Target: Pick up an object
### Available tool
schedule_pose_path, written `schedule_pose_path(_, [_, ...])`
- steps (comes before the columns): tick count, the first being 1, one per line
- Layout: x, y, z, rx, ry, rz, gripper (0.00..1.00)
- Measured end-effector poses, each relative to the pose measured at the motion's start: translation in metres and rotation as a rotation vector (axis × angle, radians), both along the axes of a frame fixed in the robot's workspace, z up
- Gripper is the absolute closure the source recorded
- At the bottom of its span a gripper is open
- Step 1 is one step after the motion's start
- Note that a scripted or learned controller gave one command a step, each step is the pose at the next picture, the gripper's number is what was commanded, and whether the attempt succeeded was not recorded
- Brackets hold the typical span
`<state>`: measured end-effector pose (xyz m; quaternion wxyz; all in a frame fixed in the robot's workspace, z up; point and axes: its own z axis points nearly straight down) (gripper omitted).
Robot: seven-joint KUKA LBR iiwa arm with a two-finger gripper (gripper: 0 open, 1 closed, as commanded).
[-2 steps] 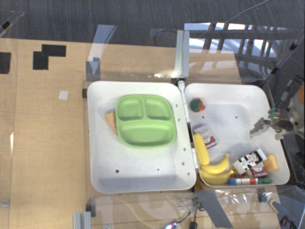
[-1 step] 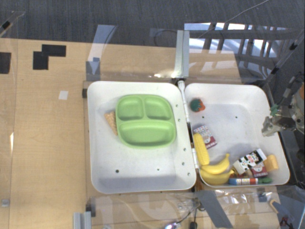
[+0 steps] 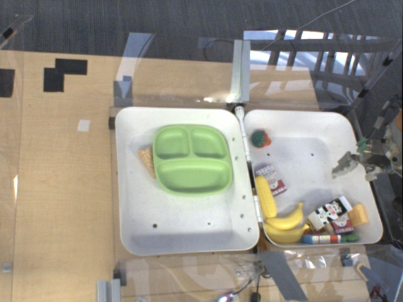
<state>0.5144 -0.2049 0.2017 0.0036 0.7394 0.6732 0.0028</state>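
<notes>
The right bin (image 3: 315, 121) has open white floor across its middle and far side. Its near edge is crowded: a corn cob (image 3: 265, 195), banana (image 3: 284, 222), small cartons (image 3: 332, 215) and a marker (image 3: 326, 238). A green divided plate (image 3: 191, 158) fills the left bin's (image 3: 135, 231) centre.

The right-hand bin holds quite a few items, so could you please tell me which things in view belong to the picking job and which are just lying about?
Belonging to the job:
- end effector, over the right bin
- banana
- corn cob
- small carton
- green-and-red ball
- marker

Just lying about:
- green divided plate in the left bin
- cracker beside it
</notes>
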Motion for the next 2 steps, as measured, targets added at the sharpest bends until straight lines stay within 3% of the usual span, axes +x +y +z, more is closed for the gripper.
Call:
schedule_pose_path(1, [-0.027, 0.006, -0.08, 0.002, 0.007, -0.075, 0.0])
schedule_pose_path(2, [-0.024, 0.011, -0.111, -0.002, -0.004, 0.059, 0.0])
